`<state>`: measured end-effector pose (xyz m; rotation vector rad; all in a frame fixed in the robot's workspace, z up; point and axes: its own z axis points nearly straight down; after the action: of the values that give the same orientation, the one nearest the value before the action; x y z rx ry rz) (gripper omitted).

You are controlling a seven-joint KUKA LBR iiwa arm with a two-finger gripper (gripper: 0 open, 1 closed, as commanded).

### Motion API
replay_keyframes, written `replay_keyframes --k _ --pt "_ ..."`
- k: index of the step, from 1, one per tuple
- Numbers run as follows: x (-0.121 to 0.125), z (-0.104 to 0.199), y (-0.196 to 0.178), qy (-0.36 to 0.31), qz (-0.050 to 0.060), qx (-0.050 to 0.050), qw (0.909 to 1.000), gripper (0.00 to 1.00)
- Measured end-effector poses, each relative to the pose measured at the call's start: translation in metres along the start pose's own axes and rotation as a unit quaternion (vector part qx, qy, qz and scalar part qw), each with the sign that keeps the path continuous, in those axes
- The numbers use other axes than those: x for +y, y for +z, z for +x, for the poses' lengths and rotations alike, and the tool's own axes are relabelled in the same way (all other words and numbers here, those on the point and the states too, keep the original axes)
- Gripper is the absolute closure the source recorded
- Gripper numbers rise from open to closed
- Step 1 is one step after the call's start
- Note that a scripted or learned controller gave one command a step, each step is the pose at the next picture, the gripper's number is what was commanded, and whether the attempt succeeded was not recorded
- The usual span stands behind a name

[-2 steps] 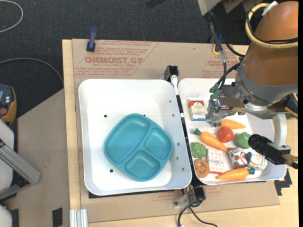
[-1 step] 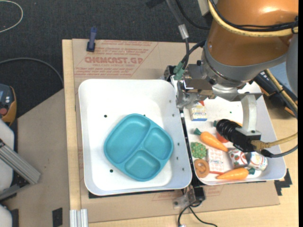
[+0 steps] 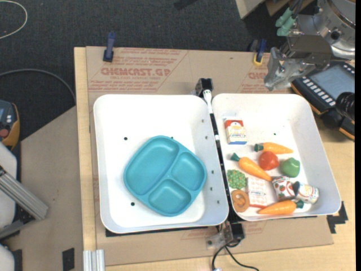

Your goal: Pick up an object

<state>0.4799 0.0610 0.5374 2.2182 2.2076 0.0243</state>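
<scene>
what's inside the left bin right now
The left bin holds one thing: a blue divided plate with three compartments, lying flat, nothing in them. Bare white floor shows around it. Whatever lies under the plate is covered.

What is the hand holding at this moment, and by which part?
Nothing. The hand hangs above the far edge of the right bin, with nothing between its fingers. The toy foods, such as the tomato, all lie in that bin.

My bench (image 3: 169,66), brown board top. 2 white bins lie on it: left bin (image 3: 107,151), right bin (image 3: 304,117), edges touching.
</scene>
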Motion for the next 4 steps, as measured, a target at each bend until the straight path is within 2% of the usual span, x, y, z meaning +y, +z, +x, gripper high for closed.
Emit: replay_keyframes --k 1,2,3,4 --pt "-0.004 0.012 0.106 -0.002 0.015 -0.002 0.9999 1.00" --pt "0.032 0.033 0.220 -0.002 0.016 -0.002 0.9999 1.00" --pt "0.001 0.007 0.301 0.000 0.016 -0.002 0.9999 1.00" --pt "0.005 0.009 0.286 -0.001 0.009 -0.001 1.0000 1.00"
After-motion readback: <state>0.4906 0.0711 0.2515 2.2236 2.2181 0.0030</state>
